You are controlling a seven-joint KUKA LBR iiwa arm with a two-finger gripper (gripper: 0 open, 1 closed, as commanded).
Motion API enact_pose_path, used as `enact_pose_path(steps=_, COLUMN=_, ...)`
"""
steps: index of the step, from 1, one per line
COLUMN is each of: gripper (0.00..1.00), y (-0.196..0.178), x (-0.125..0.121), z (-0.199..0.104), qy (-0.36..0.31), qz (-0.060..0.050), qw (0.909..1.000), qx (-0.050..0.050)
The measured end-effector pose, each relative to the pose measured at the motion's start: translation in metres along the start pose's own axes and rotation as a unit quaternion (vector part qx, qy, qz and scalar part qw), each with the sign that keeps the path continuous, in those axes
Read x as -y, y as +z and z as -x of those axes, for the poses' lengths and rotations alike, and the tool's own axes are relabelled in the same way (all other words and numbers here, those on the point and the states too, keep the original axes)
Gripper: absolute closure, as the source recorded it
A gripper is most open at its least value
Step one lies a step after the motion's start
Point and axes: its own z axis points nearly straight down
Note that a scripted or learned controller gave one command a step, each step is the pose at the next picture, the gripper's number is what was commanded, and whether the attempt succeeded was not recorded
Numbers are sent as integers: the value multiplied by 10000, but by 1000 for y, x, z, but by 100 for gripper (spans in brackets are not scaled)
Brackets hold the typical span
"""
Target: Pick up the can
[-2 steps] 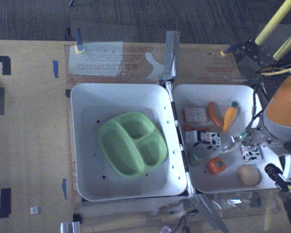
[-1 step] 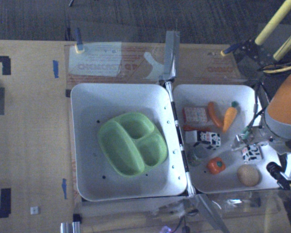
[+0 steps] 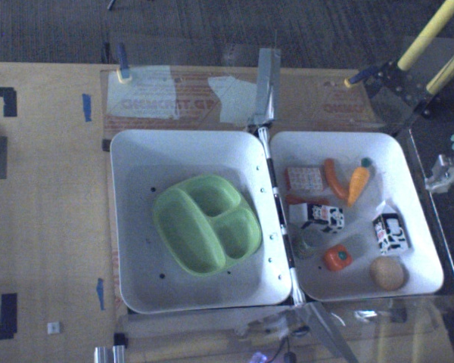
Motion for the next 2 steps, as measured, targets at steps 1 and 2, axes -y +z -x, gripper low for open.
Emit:
enact_pose_path(steps=1, gripper=100, y=-117, x=-21, z=-63, qy=-518, qz=4, qw=9987, qx=-5)
enact_pose_path(steps=2, gripper=100, y=-127, x=-22, z=-64, qy=-532, qz=22, qw=9986, qx=9)
